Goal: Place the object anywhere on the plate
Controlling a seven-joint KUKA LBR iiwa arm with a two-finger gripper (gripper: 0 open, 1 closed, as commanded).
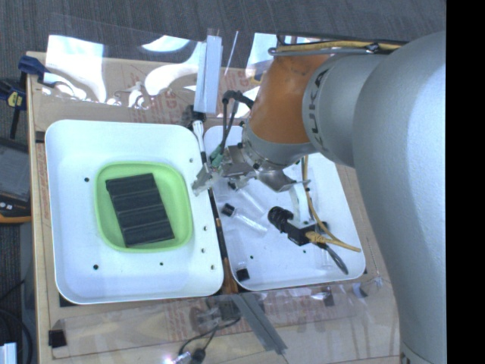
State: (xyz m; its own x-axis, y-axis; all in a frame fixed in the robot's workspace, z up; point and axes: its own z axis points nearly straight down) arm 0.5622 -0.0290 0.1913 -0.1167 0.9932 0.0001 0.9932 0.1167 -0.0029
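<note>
Placement is judged to be done already: a dark ribbed block (140, 209) is seen lying flat in the middle of the green plate (177, 196), which sits in the left bin (76, 150). The tool (206, 177) is found over the seam between the two bins, just beside the plate's right rim and apart from the block. Nothing is seen pinched in it, and whether it is spread or pressed together cannot be told from this slant. The arm (303, 105) is stretched across the right bin (288, 268), where a small black piece (242, 273) lies near the front wall. For the next move, only a clean lift away from the plate is thought to be called for, without the block being nudged.
</note>
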